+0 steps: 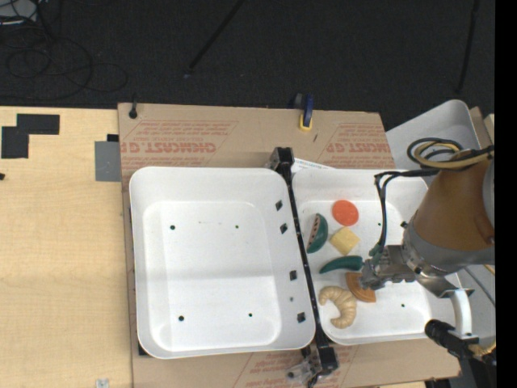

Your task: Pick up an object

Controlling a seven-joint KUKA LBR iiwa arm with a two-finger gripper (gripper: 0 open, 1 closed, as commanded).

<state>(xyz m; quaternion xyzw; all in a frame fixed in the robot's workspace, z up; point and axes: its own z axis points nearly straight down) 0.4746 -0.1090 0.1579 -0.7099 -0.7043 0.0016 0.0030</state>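
Note:
Several toy foods lie in the right bin [388, 334]: an orange-red round piece [346, 212], a watermelon slice [317, 233], a yellow block [345, 241], a green pepper-like piece [342, 263], a tan croissant [339, 305] and a brown-orange piece [360, 289]. My gripper [373, 275] is low in this bin, right over the brown-orange piece and beside the green piece's right end. The wrist hides the fingers, and I cannot tell whether anything sits between them.
The left bin [153, 217] stands next to the right one, with a black clamp strip [296, 249] between them. Both rest on a cardboard sheet [210, 136]. The arm's orange band [456, 208] covers the right bin's right side.

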